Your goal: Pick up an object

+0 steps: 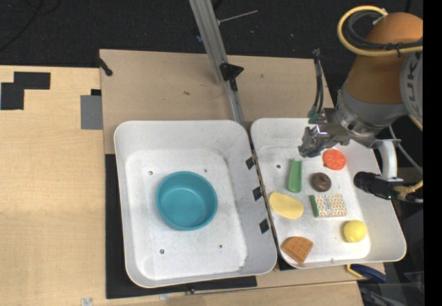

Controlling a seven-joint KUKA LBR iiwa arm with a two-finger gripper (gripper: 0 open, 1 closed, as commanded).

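Hovering with nothing visibly held (can't tell how open it is), the tool [312, 143] could bump the round red piece [334, 159] just beside it while going for the green stick-shaped block [295, 176] just below.

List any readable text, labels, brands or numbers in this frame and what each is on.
No text reads clearly anywhere.
Arm: dark lettering at the right edge of the grey housing, cut off by the frame, unreadable.
Teal bowl, green stick, red disc, brown disc, yellow lemon, waffle, checkered block: no print seen.
Both white bins: plain.
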